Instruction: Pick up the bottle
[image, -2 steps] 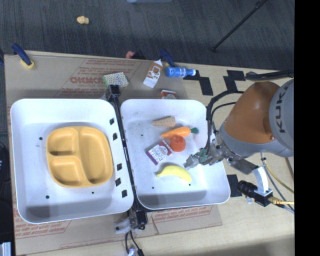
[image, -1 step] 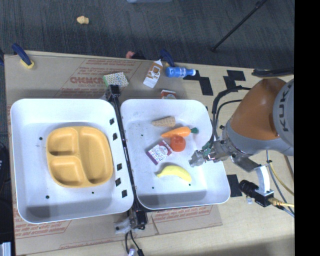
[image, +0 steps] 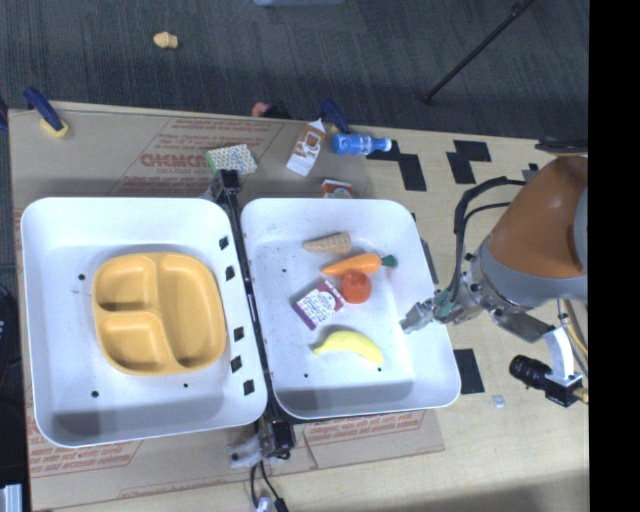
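Note:
The bottle is small and blue with a pale cap, lying on its side on the bench behind the right bin, outside both bins. My gripper hangs low over the right bin's right rim, far in front of the bottle. It sits just right of the banana and the red round fruit. Nothing shows in its grasp.
The right bin also holds a carrot, a tan cone and a maroon packet. A yellow divided plate lies in the left bin. A small carton and a green patterned block lie near the bottle.

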